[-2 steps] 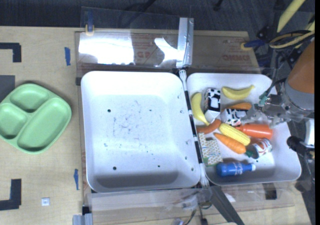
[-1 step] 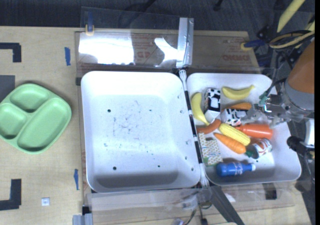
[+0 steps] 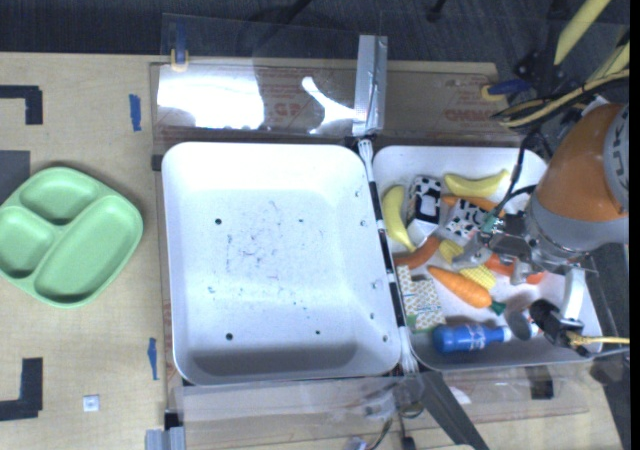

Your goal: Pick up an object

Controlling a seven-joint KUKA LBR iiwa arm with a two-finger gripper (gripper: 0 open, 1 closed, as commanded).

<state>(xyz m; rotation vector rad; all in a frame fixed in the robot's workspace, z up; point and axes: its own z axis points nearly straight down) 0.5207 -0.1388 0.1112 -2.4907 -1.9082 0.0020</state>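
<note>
1. Reaching in from the right, the grey arm (image 3: 590,188) with its orange band is hanging over the right bin (image 3: 470,154), and its hand (image 3: 497,238) is sitting low among the objects piled there.
2. Whether the hand is apart, together or clamped on something is impossible to tell here: the wrist and cables are covering it, and nothing is visibly sitting between any gripping parts.
3. An orange carrot (image 3: 460,286) is lying just near and left of the hand, slanting across the middle of the right bin.
4. A yellow banana (image 3: 396,216) is lying along the bin's left wall, and a second banana (image 3: 476,182) is resting toward the far side.
5. A black-and-white checkered item (image 3: 430,200) is sitting between the two bananas.
6. A blue bottle (image 3: 468,338) is lying on its side along the bin's near wall, well near of the hand.
7. A patterned flat packet (image 3: 420,300) is lying beside the carrot, close to the left wall.
8. The left bin (image 3: 270,238) is standing beside the right one, their walls touching.
9. A green divided plate (image 3: 66,236) is resting on the tabletop (image 3: 80,368), well to the left of both bins.
</note>
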